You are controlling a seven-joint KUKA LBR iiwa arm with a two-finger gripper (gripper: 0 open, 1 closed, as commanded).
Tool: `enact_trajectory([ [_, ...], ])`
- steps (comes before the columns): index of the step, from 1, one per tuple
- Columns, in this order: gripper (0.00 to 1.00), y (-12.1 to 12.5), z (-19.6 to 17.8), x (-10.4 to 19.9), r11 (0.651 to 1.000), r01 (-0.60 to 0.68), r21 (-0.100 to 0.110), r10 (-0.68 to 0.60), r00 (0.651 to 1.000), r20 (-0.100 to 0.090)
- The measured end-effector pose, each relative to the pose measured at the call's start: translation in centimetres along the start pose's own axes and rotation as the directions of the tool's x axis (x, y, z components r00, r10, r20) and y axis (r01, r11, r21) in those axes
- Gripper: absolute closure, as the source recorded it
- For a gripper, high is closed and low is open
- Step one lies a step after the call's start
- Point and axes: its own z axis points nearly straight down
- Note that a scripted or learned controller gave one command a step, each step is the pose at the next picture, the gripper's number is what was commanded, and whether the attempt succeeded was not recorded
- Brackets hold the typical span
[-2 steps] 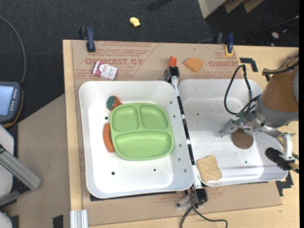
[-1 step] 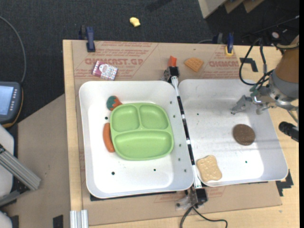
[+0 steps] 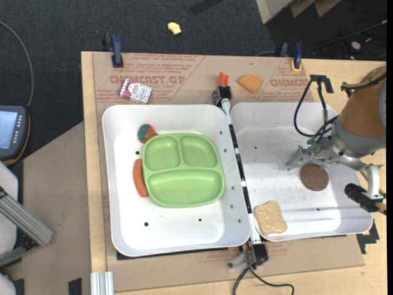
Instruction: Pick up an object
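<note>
My gripper point(image 3: 314, 158) hangs low in the right bin point(image 3: 270, 134), directly above the far edge of a round brown disc point(image 3: 315, 179) that lies flat on the bin floor. Whether it touches the disc is not clear. A tan cracker-like piece point(image 3: 271, 218) rests at the right bin's near left corner. In the left bin point(image 3: 172, 229) sits a green divided plate point(image 3: 182, 189), with an orange carrot-shaped toy point(image 3: 140, 178) along its left side and a small green and red toy point(image 3: 146, 133) at its far left corner.
The grey arm with its orange band point(image 3: 363, 112) comes in over the right bin's right side, trailing a black cable point(image 3: 301, 112). On the bench behind the bins lie a pink packet point(image 3: 136, 91) and an orange waffle piece point(image 3: 250, 83). Blue clamps point(image 3: 115, 49) hold the back edge.
</note>
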Motion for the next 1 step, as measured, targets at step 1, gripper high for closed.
enact_trajectory([
  [1, 0.0, 3.71, -6.3, -3.78, 1.0, 0.0, -0.001, 0.0, 1.0, 0.001],
])
